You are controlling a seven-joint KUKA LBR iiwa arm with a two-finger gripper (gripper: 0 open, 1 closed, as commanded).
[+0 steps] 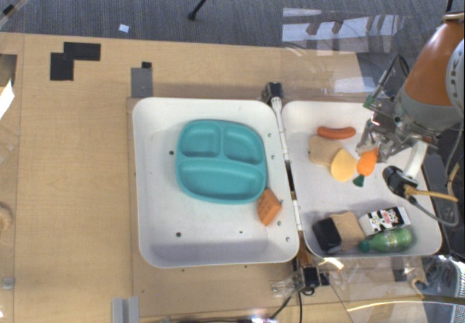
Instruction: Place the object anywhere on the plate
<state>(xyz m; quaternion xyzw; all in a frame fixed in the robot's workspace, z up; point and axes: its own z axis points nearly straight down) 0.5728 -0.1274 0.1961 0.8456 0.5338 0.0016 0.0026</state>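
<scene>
I see the gripper (372, 149) clamped on the toy carrot (365, 165) above the right bin (305, 191); carton (385, 220) print is unreadable.

We record the arm (439, 75) cut off by the right edge, the fingertips of its gripper (372, 146) lost among the linkage above the carrot (365, 164), the print on the small carton (385, 220) too small to read.
</scene>
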